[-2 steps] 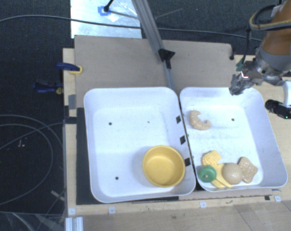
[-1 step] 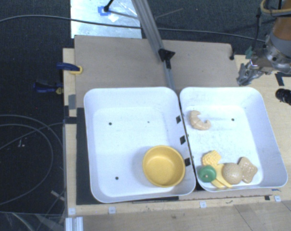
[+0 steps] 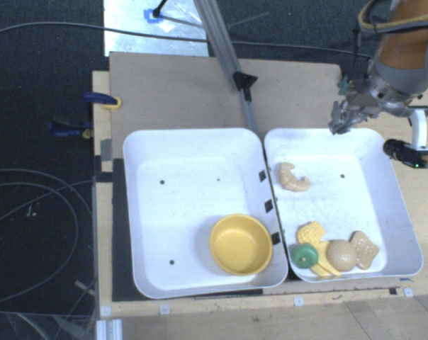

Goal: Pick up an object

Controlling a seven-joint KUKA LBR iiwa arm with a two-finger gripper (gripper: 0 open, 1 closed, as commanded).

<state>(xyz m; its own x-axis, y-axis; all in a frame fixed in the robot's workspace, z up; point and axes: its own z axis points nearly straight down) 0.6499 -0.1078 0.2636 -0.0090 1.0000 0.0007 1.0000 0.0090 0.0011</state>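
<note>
Far left, black cables (image 3: 30, 211) loop over the dark floor beside the counter (image 3: 178, 94), and two clamps, one yellow and blue (image 3: 104, 100) and one blue (image 3: 69, 127), grip the counter's left edge. A grey pole (image 3: 217, 30) slants down from the top of the view to a black bracket (image 3: 244, 81) just behind the bins.

The left bin (image 3: 157, 161) holds a yellow bowl (image 3: 240, 244), upright, near its front right corner and close to the wall shared with the other bin. Small black clips (image 3: 268, 205) sit along the seam between the two bins.

The right bin (image 3: 370, 183) carries the rest. A pale tan croissant-shaped piece (image 3: 293, 177) lies alone toward the rear left of it, well apart from the others. At the front edge a cluster is crowded together: a green round piece (image 3: 304, 255), a yellow waffle-like piece (image 3: 312, 232) just behind it, a tan bun-shaped piece (image 3: 341, 254) touching both, and a tan cracker-like piece (image 3: 363, 249) leaning on the bun's right side.

The gripper (image 3: 339, 125) hangs over the rear rim of the right bin, near its back right corner, well apart from every object. Nothing sits between its fingers; how wide they stand I cannot tell, as they blur into one dark tip. A black connector with a green light (image 3: 404, 151) hangs just right of the bin's rim.
</note>
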